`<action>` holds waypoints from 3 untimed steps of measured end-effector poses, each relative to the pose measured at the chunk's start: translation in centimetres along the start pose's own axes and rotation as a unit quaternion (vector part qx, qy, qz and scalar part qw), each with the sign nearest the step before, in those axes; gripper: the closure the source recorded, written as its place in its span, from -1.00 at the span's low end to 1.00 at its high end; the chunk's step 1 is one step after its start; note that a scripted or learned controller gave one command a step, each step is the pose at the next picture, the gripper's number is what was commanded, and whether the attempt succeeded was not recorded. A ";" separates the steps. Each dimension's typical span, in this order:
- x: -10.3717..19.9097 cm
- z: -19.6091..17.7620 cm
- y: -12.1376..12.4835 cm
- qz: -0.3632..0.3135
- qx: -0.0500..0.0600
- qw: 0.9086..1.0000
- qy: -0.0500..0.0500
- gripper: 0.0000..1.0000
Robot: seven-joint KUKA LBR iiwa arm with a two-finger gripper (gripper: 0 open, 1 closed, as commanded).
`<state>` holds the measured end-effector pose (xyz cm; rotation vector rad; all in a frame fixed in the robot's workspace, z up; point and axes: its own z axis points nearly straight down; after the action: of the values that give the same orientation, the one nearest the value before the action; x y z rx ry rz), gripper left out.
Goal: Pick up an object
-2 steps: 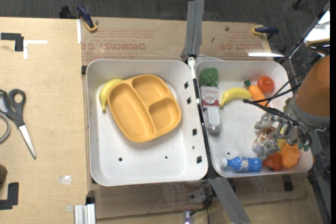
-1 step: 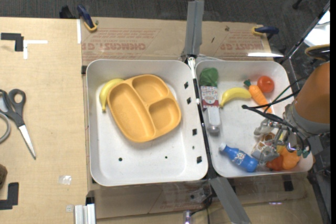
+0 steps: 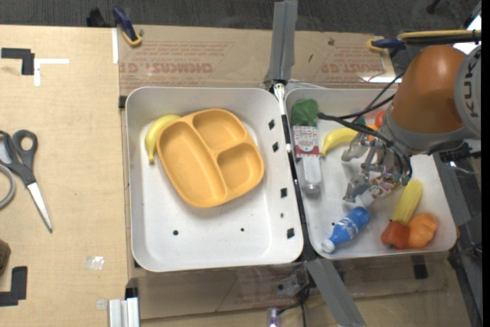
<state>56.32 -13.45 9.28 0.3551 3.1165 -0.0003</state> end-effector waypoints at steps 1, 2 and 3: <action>-7.0 0.0 3.5 0.070 0.001 0.998 0.006 -1.00; -1.2 0.0 -3.6 0.087 0.000 0.996 0.001 -1.00; -1.3 -1.0 -3.5 0.086 0.001 0.996 -0.002 1.00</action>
<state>56.82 -17.20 10.32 0.6206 3.0715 -0.0021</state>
